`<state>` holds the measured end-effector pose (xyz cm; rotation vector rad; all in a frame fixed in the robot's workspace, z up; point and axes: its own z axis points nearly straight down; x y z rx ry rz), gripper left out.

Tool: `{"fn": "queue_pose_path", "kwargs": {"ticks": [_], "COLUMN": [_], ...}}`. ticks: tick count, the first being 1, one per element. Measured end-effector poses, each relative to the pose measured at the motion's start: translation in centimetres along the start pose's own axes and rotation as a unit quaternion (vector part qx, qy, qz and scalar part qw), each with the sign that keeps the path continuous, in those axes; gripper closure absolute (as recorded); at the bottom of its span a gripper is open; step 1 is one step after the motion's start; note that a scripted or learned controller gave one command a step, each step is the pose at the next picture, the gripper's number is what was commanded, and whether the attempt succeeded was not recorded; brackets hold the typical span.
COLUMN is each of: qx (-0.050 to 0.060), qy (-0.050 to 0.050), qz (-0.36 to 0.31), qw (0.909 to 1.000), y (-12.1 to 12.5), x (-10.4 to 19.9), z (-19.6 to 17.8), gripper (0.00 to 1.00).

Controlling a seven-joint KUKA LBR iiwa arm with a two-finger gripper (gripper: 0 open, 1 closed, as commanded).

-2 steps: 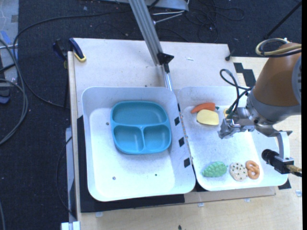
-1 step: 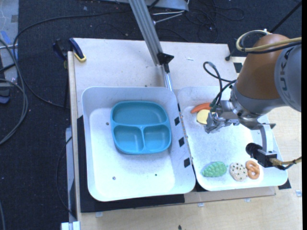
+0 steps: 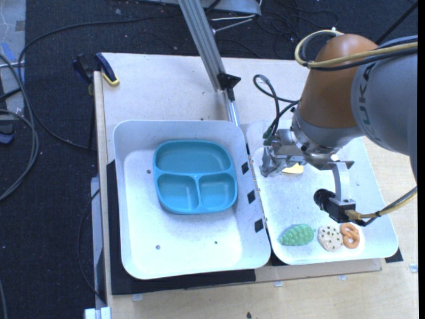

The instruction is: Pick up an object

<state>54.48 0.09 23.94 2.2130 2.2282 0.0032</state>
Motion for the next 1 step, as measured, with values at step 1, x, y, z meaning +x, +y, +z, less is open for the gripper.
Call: {"fn": "queue_pose_path", "kwargs": {"ticks": [1], "qx": [0.000], "qy": [0.000], "qz": [0.000], "qw": [1.0000], "y": [1.48], "x": [5.86], "z": [-0.50], "gripper": [1.00]}}
